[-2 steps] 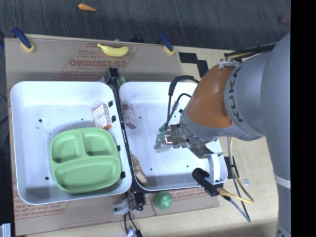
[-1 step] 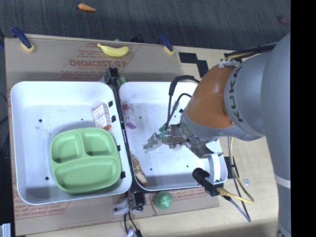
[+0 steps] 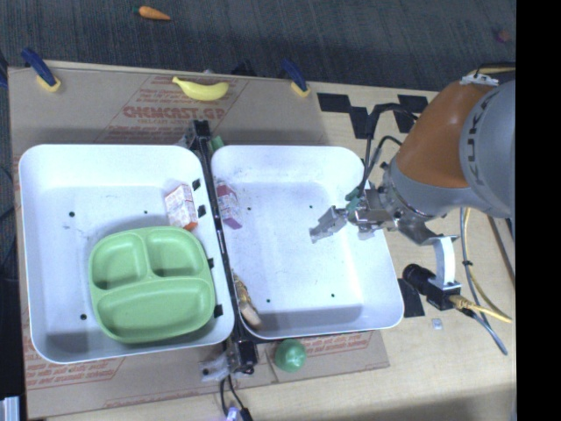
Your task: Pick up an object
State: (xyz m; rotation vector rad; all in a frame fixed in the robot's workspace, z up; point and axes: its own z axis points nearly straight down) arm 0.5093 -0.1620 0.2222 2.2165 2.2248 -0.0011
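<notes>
Over the right white plastic bin (image 3: 289, 318), the grey arm's two-finger gripper (image 3: 326, 226) hung at three o'clock; whether it was released or clenched, I could not tell. Approach seemed the step in hand. Next it needed to reach the small red-and-white packet (image 3: 226, 203) at nine o'clock.
</notes>
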